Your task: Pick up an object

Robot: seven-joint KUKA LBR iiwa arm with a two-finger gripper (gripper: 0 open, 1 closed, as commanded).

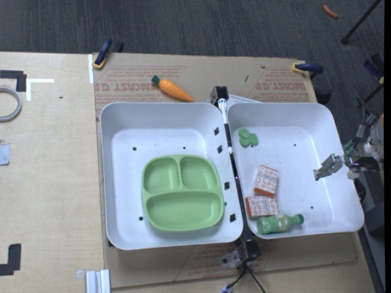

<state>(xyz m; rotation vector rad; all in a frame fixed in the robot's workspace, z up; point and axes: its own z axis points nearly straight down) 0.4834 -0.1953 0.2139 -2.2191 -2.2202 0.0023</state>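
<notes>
Clearly the pincer [327,166] hovers at the right bin's [293,118] right edge, its grip state unreadable. Leftward lie two cartons [266,180]; the bottle [280,223] lies nearer, long axis left-right.

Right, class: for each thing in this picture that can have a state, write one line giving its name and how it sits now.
Green three-compartment plastic plate: flat in the left white bin.
Green plastic bottle: lying on its side in the right white bin.
Two red-and-white cartons: lying flat, above the bottle.
Orange toy carrot: lying on cardboard outside the bins.
Gripper: over the right bin's right side.
</notes>
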